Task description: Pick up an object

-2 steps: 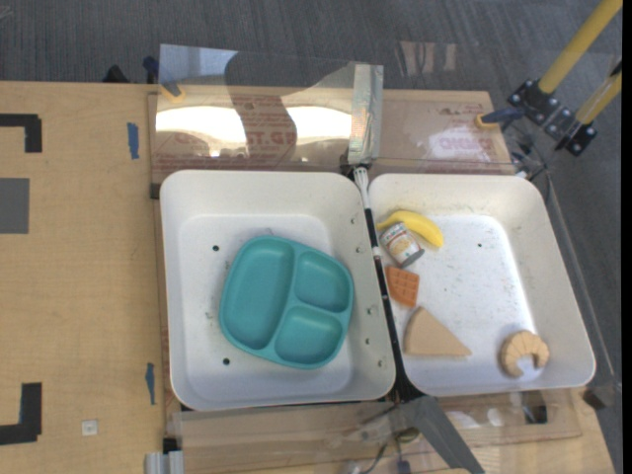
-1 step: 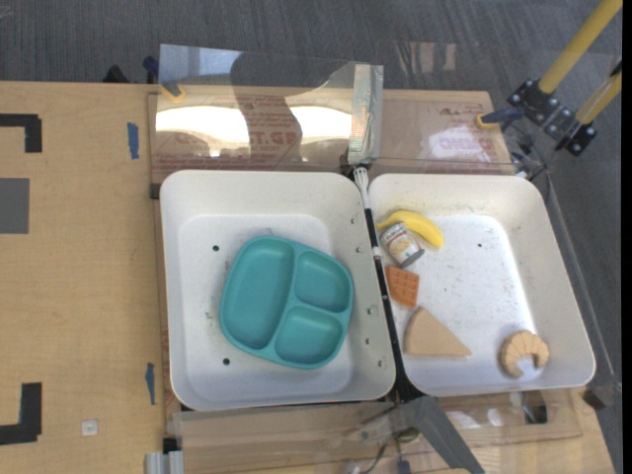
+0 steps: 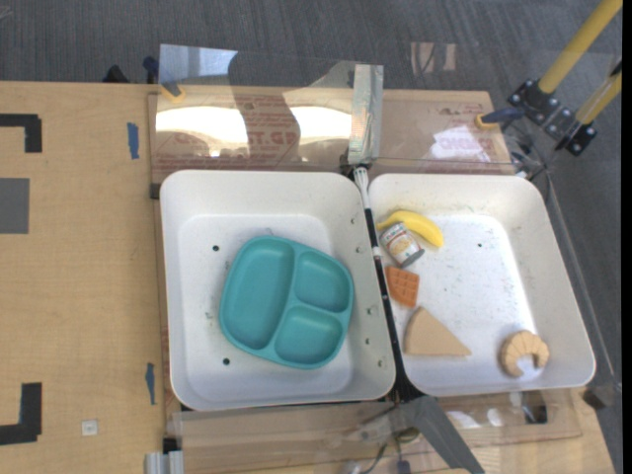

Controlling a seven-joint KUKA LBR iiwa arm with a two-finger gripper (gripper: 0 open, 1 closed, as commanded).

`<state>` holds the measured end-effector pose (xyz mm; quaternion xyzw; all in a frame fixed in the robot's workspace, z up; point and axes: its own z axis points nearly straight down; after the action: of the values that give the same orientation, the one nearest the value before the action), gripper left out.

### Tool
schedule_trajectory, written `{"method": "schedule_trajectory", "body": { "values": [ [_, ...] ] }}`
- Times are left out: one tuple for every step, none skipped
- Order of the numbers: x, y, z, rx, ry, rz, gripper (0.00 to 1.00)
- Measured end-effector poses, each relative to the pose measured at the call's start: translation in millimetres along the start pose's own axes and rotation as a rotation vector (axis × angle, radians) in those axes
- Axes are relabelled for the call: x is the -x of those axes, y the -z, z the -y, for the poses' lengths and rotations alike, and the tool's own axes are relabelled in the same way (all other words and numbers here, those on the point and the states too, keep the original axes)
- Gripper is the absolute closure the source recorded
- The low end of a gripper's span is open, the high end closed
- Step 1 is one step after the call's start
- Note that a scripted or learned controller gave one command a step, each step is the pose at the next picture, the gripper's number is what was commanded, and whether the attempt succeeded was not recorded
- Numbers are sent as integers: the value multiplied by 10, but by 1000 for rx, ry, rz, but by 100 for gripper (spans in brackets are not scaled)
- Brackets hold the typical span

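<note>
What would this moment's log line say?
left bin: teal divided plate | right bin: banana, small jar, waffle, wedge, croissant | nothing lifted

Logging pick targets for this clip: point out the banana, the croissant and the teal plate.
banana [image 3: 419,226]: camera view, middle of its yellow curve.
croissant [image 3: 522,352]: camera view, centre of the pastry.
teal plate [image 3: 253,292]: camera view, floor of its largest compartment.

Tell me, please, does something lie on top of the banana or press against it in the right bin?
Nothing lies on the banana. The small jar sits against its lower edge, and the orange waffle piece lies just below the jar.
</note>
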<state>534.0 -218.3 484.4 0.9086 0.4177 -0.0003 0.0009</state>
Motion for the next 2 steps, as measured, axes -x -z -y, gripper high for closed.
{"method": "schedule_trajectory", "body": {
  "values": [
    [314,5,448,-5,-289,0,100],
    [391,-2,377,-2,-609,1,100]
  ]
}}
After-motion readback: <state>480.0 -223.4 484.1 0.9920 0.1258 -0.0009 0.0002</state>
